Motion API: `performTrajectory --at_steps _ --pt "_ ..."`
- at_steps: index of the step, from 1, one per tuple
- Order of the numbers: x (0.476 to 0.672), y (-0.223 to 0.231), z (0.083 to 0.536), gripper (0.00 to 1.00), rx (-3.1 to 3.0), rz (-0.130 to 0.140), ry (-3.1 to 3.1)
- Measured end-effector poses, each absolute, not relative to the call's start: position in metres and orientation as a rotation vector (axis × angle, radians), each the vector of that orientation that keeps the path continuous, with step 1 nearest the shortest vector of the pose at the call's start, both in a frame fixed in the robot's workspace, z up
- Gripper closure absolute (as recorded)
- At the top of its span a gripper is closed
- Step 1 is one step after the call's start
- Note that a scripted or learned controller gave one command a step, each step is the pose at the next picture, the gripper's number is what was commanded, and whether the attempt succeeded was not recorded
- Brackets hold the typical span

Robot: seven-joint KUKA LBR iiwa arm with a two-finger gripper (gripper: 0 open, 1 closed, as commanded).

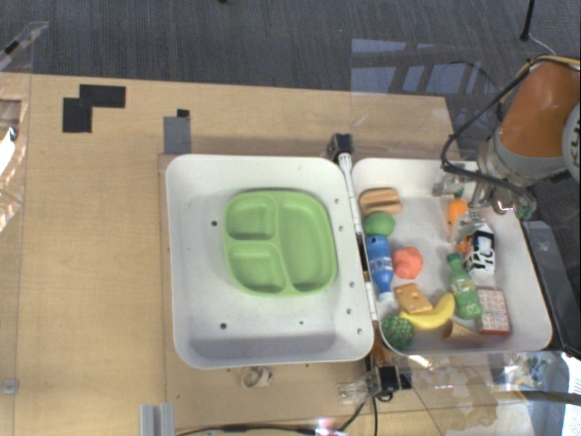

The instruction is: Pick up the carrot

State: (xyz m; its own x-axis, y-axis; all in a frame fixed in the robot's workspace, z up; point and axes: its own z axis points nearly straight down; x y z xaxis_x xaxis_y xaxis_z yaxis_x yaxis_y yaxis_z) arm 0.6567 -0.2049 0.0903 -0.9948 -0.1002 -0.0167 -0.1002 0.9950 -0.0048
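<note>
A: Where's the carrot (457, 213)?

B: In the right bin (537, 291), toward its two o'clock corner, orange, directly beneath the gripper (472, 198).

A: Grasped yet?

B: Possibly. The arm hangs right over it, but glare and wrist hardware hide the grasp, so I cannot tell. Lifting clear remains.

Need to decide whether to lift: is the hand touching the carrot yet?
Cannot tell. In the camera view the hand overlaps the carrot at the right bin's far side, but the slanted overhead angle shows neither contact nor gap.
</note>
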Motion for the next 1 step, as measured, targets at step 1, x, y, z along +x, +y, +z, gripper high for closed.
performTrajectory --at_steps 1 --pt "0.6614 -0.204 0.1061 1.0 -0.161 -0.012 3.105"
